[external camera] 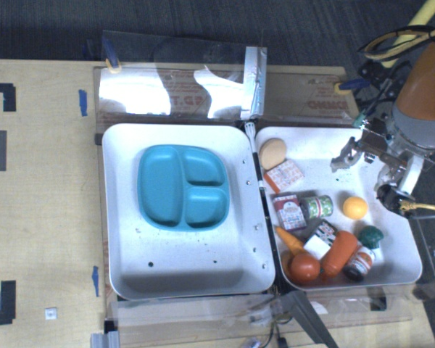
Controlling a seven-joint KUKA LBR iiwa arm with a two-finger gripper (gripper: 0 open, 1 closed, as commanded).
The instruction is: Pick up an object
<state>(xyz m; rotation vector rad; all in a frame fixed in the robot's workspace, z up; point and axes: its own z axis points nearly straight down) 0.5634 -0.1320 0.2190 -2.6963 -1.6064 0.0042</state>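
Two white bins [123, 194] on a tan bench [36, 216]; fingers [346, 156] perhaps empty, opening unclear.

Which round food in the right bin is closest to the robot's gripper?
The small round yellow-orange fruit, just below the gripper. The beige egg-shaped item sits far across at the bin's left wall, and the red tomato lies at the bottom edge.

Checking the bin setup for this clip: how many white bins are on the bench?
2. The left bin holds a blue tray; the right bin beside it holds the pile of small items, where the gripper is.
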